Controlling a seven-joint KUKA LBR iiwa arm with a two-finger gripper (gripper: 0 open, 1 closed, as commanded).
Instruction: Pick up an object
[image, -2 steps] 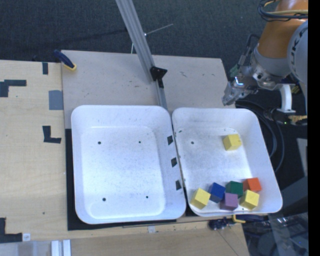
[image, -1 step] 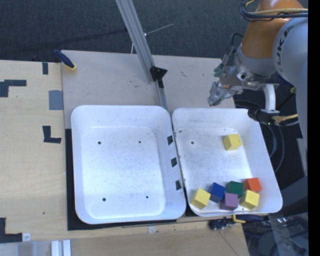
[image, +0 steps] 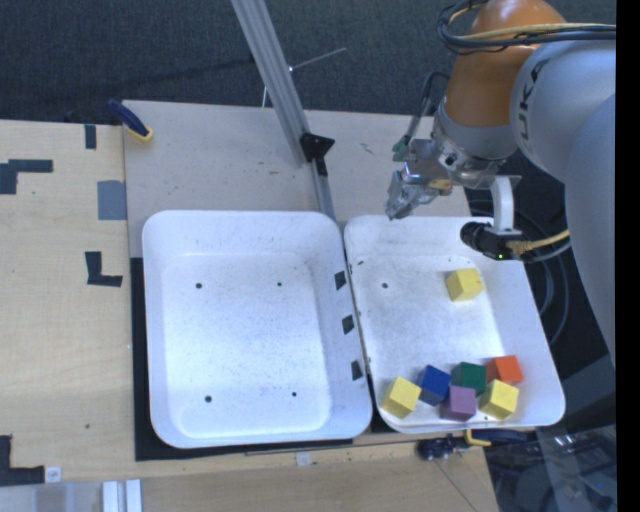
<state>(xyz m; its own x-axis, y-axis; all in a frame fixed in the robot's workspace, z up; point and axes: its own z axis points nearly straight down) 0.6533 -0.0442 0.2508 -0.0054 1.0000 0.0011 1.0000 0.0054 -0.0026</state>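
Above the far rim of the right bin (image: 520, 290) you have the pincer (image: 402, 205) hanging, with nothing between its tips; they sit so close together and so small against the wood that you cannot tell whether they are parted or closed. It sits high and clear of the bin floor, which reads as a waiting or approach pose rather than a grasp.

Nearest to the pincer, below it and a little to its right in the view, a lone yellow cube (image: 464, 284) lies on the bin floor, apart from everything else. That separation makes it your easiest target, in my judgement, since the tips could straddle it without nudging a neighbour.

Well below the pincer, against the near wall of the same bin, the rest are bunched: a second yellow cube (image: 402, 396), a blue cube (image: 435, 382), a green cube (image: 468, 376), a purple cube (image: 461, 401), an orange cube (image: 506, 369) and a third yellow cube (image: 501, 399). They touch or nearly touch, so a descent there would likely push one aside.

Left of the pincer lies the left bin (image: 160, 240) on the tabletop (image: 60, 300).

Expect trouble reading the cluster: the green cube is partly covered by its neighbours, and the bin's near lip cuts off the lower faces. The arm's bulk also hides the tabletop to the pincer's right
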